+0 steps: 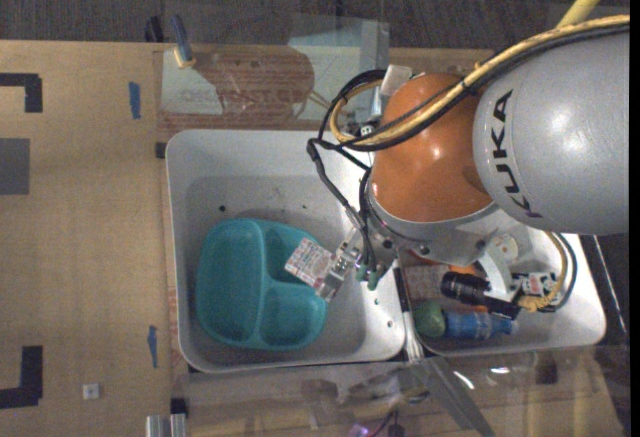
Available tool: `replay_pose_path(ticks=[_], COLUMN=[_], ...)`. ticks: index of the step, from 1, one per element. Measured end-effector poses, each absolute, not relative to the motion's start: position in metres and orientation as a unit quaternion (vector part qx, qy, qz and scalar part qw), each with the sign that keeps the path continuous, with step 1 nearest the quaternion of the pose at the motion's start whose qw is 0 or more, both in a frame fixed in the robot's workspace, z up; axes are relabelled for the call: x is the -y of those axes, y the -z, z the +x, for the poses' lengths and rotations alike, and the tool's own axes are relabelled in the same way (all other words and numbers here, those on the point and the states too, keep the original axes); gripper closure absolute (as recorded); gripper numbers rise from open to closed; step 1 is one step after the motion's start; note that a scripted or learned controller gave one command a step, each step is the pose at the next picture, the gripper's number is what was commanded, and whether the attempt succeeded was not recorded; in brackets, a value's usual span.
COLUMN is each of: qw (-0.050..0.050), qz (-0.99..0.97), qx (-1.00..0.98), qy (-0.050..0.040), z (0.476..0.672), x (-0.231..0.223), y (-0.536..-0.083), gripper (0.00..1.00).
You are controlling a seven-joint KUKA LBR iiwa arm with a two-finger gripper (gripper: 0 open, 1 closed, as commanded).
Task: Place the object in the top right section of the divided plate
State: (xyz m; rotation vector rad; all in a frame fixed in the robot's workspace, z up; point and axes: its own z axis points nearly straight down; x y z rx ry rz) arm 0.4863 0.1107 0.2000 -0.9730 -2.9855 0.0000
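Over the left bin [180,225], from where I stand, the grey arm [560,125] comes in from the right and bends steeply down, its orange band [430,155] bulging above the wall between the 2 bins. The wrist tips toward the left, so the gripper [345,270] points at the right rim of the teal divided plate [235,285]. A small pink-and-white packet [308,263] sits right at the gripper's tip, over the plate's right edge, about where the upper right section meets the lower right one. I cannot tell whether the gripper is open or closed, nor whether it has hold of the packet. The plate lies flat on the bin floor, its 3 sections facing up. Beneath the arm, the right bin [590,315] holds a green thing [430,318] just beside a blue bottle [482,327].
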Motion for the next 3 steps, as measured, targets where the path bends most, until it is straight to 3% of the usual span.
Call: replay_pose_path(ticks=[1, 2, 3], qw=[-0.002, -0.003, -0.015], qz=[-0.096, 0.194, 0.170], qx=[0.995, 0.981, 0.985], qy=[0.0009, 0.0012, 0.0001], z=[0.480, 0.480, 0.540], x=[-0.070, -0.107, -0.121], y=[-0.226, -0.221, -0.121], gripper=[1.00, 1.00, 1.00])
